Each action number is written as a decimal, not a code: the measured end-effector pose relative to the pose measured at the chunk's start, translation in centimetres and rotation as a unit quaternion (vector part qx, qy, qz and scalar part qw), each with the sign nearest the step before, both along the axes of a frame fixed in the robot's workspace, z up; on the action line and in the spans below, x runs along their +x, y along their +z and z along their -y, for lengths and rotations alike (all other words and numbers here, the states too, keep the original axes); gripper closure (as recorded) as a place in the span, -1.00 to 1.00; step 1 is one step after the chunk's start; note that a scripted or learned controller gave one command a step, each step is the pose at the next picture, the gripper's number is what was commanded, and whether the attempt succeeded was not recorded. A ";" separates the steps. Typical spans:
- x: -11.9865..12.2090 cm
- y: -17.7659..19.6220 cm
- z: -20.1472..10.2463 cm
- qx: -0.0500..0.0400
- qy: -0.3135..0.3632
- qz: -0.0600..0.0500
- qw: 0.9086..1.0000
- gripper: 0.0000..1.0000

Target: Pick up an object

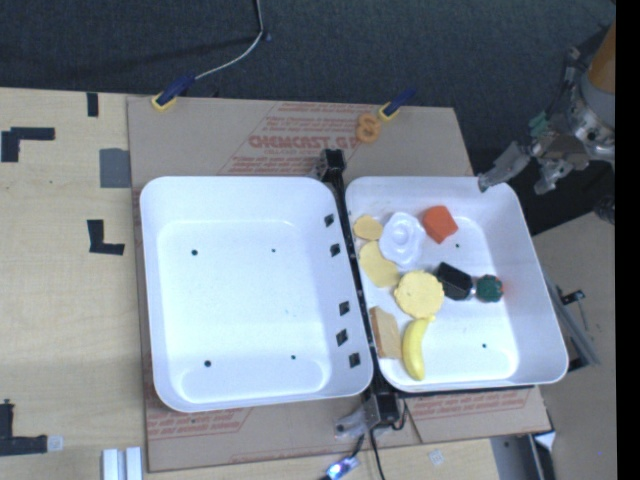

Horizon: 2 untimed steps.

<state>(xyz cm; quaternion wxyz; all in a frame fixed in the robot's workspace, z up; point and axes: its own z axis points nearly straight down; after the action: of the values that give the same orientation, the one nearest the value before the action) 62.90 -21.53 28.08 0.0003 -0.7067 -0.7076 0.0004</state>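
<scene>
The right bin (520, 268) holds several small items: an orange-red block (438, 222), a white cup-like piece (402, 236), yellow round pieces (418, 293), a black object (453, 280), a green ball (488, 288), a banana (415, 348) and a tan slab (384, 330). My gripper (523, 176) hangs above the bin's far right corner, outside the pile and well right of the orange-red block. Its two fingers are spread apart, with nothing between them.
The left bin (240, 288) lies beside the right one, joined to it by a black hinge strip (343, 268). Both rest on a cardboard sheet (290, 138) held by blue-and-yellow clamps (172, 92). A small orange ring (368, 126) lies on the cardboard.
</scene>
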 end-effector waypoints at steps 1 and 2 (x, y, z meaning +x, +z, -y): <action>-0.7 -17.9 -5.1 0.003 0.001 -0.008 1.000 -1.00; 2.9 -19.8 -2.9 0.000 0.001 0.000 1.000 -1.00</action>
<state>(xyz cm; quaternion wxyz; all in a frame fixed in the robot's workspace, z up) 65.78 -18.63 8.27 -0.0001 -0.7062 -0.7080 0.0001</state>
